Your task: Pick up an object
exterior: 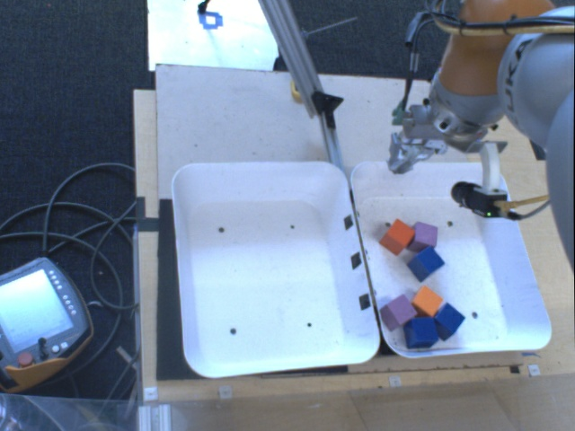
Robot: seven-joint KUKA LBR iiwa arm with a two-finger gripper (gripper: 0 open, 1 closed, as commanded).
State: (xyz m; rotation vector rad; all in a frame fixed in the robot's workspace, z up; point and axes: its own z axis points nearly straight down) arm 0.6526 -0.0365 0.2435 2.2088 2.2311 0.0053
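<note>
The right bin [517, 268] holds several small cubes. An orange cube [396, 236], a purple cube [424, 235] and a blue cube [426, 263] sit together near its middle. Closer to the front edge lie a purple cube [397, 312], an orange cube [429, 300] and two blue cubes [420, 332] [449, 320]. My gripper [404, 161] hangs above the far left corner of the right bin, well back from the cubes, with nothing seen between its fingers.
The left bin [207, 196] stands beside the right one. A metal pole [292, 48] slants down to the seam between the bins. Cables and a teach pendant [36, 321] lie on the floor at the left.
</note>
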